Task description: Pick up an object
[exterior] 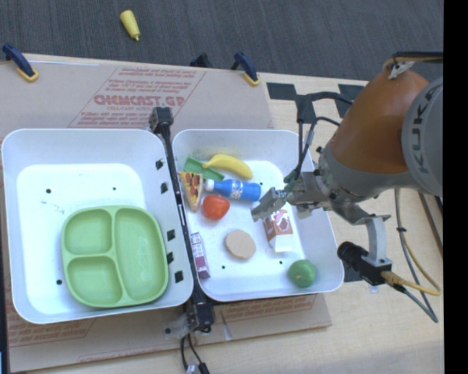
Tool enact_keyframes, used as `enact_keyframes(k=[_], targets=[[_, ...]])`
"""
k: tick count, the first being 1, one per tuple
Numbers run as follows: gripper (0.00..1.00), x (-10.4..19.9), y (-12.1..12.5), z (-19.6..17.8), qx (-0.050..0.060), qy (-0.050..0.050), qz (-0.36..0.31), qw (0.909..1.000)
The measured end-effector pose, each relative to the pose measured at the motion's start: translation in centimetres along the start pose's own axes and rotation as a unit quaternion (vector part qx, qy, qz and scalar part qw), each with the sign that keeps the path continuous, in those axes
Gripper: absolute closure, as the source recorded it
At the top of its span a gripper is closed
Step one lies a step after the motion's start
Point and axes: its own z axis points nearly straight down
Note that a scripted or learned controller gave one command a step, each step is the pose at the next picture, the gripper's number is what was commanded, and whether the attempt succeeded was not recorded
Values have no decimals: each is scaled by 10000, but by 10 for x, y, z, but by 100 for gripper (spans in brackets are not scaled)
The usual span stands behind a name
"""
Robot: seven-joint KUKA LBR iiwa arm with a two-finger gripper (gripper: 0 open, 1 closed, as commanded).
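The right bin point(218, 283) holds a yellow banana point(228, 164), a blue and white bottle point(235, 188), a red tomato point(215, 206), a tan round cookie point(239, 245), a green lime point(302, 273), a small red and white carton point(279, 231), a pizza slice point(192, 188) and a green item point(195, 166). My gripper point(268, 205) hangs over the bin's right part, just above the carton's top edge and right of the bottle's cap end. Its metal fingers look spread, with nothing between them.
The left bin point(31, 162) carries a green three-compartment tray point(115, 255). A small candy bar point(199, 259) lies at the right bin's left wall. A cardboard sheet point(132, 92) lies behind the bins with clamps. The arm's orange band point(374, 123) rises over the right bin's right rim.
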Motion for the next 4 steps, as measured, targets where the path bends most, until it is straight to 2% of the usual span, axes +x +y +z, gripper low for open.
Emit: enact_keyframes(k=[1, 2, 3, 4], targets=[[0, -8, -11, 134, 17, 4, -6, 10000], [100, -8, -10, 123, 12, 0, -35, 10000], [100, -60, 65, 104, -11, -7, 3, 10000], [0, -60, 65, 104, -6, -4, 2, 10000]])
